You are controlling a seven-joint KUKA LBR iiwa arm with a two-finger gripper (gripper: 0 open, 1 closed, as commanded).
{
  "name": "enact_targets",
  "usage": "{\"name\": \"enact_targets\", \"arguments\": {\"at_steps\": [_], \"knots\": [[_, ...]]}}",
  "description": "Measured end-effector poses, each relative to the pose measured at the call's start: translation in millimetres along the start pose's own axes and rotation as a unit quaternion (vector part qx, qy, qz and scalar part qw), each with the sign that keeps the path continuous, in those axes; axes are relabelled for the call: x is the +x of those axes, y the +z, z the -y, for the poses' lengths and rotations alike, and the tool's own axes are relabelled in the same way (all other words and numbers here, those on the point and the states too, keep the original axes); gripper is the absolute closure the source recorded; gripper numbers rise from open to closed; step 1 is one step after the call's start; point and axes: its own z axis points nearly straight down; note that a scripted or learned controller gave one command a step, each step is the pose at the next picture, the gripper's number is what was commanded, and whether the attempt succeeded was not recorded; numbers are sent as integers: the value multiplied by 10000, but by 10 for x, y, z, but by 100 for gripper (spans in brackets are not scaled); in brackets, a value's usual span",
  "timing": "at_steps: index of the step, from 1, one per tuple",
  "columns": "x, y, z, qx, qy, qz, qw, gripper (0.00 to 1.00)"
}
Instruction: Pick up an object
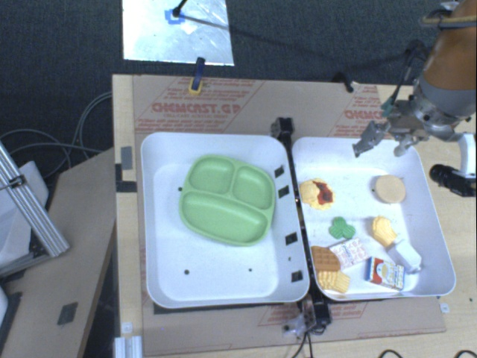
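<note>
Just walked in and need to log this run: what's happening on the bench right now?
A robot arm reaches in from the right, its gripper open above the far edge of the right bin, holding nothing. Small toy foods lie in that bin, among them a round tan disc and a green piece. The left bin holds a green divided plate. Nothing is picked up yet.

We see a bench point(186, 99) covered with a brown printed sheet across the middle of the frame. 2 shallow white bins sit on it side by side, touching along a black divider at center. The left bin point(160, 274) fills the center left, the right bin point(432, 222) the center right. Near the bench's upper edge, left of center, a small blue and yellow clamp point(197, 75) rests on the sheet.
</note>
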Motion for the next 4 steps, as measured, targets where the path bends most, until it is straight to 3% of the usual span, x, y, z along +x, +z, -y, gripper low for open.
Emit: {"name": "enact_targets", "arguments": {"at_steps": [1,4], "knots": [[1,-63,-19,-53,-9,8,10000,0],[113,1275,24,-34,1,2,10000,0]]}}
